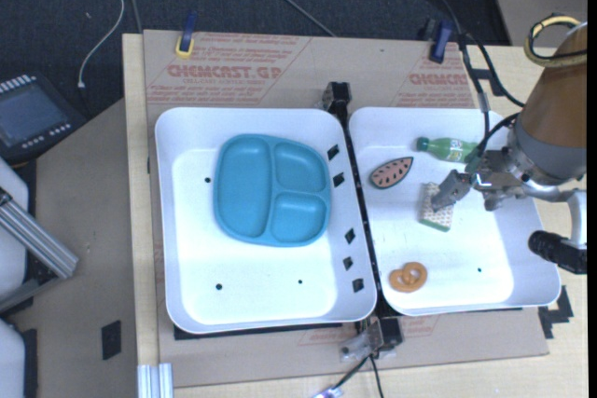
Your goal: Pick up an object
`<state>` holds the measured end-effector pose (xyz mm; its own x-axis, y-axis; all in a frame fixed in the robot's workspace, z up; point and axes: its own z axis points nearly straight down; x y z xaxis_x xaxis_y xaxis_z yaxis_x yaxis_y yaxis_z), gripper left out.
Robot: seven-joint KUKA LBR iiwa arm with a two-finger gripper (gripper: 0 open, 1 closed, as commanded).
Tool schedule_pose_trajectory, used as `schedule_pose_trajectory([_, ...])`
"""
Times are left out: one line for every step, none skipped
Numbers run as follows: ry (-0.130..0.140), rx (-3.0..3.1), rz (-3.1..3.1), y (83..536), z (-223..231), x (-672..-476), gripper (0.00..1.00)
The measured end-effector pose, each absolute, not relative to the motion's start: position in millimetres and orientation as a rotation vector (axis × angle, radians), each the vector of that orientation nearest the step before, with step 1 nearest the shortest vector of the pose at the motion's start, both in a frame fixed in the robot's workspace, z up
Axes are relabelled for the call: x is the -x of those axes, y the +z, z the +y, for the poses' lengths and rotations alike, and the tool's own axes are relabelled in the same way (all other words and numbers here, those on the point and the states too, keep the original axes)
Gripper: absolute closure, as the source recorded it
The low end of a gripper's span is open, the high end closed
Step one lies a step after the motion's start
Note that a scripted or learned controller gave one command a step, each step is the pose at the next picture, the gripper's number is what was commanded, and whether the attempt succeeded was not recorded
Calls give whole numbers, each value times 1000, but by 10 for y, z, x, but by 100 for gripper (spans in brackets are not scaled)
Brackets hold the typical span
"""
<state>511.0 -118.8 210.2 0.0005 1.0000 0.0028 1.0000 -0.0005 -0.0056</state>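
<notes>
In the right bin (494, 289) lie a small green bottle (446, 146) at the back, a brown leaf-shaped piece (391, 172), a speckled pale block (436, 209) in the middle and a pretzel (408, 277) at the front left. My gripper (471, 188) hangs low over the right bin, just right of the speckled block, with one dark finger (451, 188) reaching down toward the block's top edge. Nothing is seen held between the fingers. The arm's orange band and grey wrist cover the bin's right rim.
The left bin (187, 284) holds a blue divided plate (272, 189). Black clips run along the divider between the bins. Cables and clamps sit at the bench's back edge, and a black part of the arm lies over the right bin's right side.
</notes>
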Motion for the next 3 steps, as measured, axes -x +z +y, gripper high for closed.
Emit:
schedule_pose_trajectory([4, 2218, -2216, 1604, -1256, -5170, 0])
schedule_pose_trajectory([4, 2217, -2216, 973, -1247, -5184, 0])
schedule_pose_trajectory([-2, 2222, -2220, 1118, -1252, -5198, 100])
